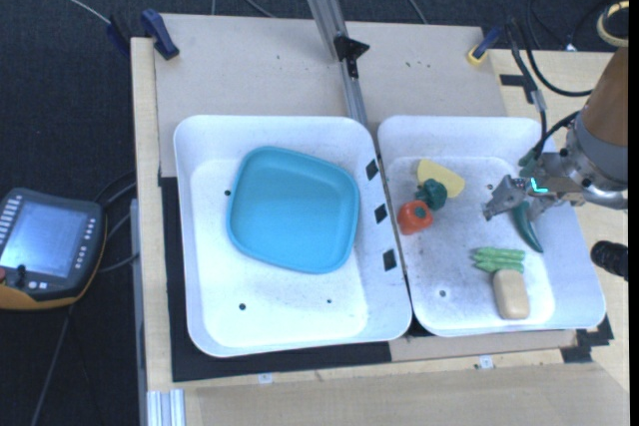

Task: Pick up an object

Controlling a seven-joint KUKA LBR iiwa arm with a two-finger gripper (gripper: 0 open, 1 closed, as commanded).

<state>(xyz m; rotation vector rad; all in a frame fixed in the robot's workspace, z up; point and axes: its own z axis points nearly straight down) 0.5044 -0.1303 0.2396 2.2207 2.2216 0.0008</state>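
My gripper (511, 199) hangs over the right part of the right bin (569, 309), reaching in from the right. A dark green pepper-like piece (529, 232) lies directly below and touching its outline; whether it is gripped I cannot tell. Further left in this bin sit a yellow piece (440, 176), a small teal-green object (432, 193) and a red tomato-like toy (413, 216). Near the front lie a light green bean bundle (497, 258) and a beige block (511, 294).
The left bin (200, 294) holds a large blue plate (293, 209). A metal pole (329, 10) slants across the back of the bench down to the seam between the bins. A pendant with a screen (45, 244) lies on the floor at left.
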